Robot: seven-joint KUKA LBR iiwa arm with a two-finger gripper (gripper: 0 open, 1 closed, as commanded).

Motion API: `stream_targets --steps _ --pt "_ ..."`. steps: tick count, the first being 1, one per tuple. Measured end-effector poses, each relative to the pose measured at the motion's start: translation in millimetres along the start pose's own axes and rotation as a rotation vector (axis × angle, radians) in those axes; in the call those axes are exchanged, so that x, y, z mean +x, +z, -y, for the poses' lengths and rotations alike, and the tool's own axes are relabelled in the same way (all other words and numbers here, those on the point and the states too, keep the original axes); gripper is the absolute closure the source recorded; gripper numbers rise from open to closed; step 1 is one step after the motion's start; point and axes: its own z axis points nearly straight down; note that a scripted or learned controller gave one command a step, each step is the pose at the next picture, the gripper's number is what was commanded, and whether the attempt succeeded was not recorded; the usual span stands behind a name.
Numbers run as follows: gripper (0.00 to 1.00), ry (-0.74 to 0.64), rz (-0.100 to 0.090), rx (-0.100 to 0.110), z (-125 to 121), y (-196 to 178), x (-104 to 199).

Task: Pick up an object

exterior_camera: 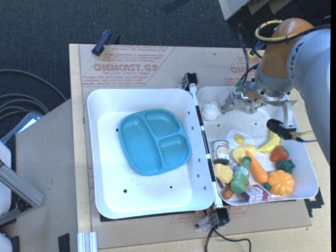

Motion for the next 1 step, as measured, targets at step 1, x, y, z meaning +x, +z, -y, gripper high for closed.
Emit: stream_targets --steps 1 --pt "0.0 0.001 -0.001 0.003 100.3 0.7 9.3"
